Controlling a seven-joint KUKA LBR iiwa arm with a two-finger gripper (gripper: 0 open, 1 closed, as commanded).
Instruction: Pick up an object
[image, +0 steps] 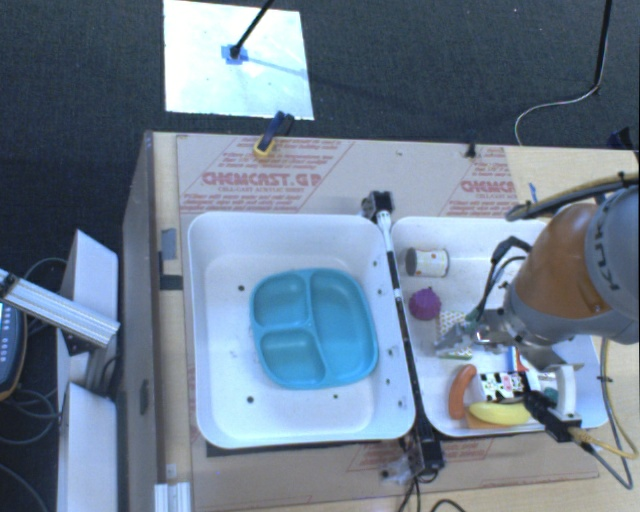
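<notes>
1. Counter (300, 165): bears two shallow white bins side by side. I log the left bin (215, 300) as holding a blue sectioned plate (312, 328) laid flat; the right bin (480, 232) carries all the small items.
2. Arm (575, 270): grey with an orange band, reaching in from the right over the right bin.
3. Pincer (458, 340): low over the middle of the right bin, metal tips pointing left. I cannot tell whether it is released or clenched; nothing shows plainly between its tips.
4. Purple ball (426, 302): lies just up-left of the pincer tips, near the bin's left wall, apart from them. I judge it light and slightly soft, with a knobbly skin that should give grip; round, so I would take it across the middle or it may roll off.
5. White cylinder (427, 262): on its side toward the bin's far end, beyond the ball. Likely light and stiff, smooth; take it across the barrel.
6. Orange sausage-shaped piece (460, 390): just below the pincer, near the front wall. Likely light plastic, slick; grip across its narrow width.
7. Yellow banana (498, 412): at the front wall, beside the orange piece, partly under a printed card (500, 384). Curved, awkward to close on.
</notes>
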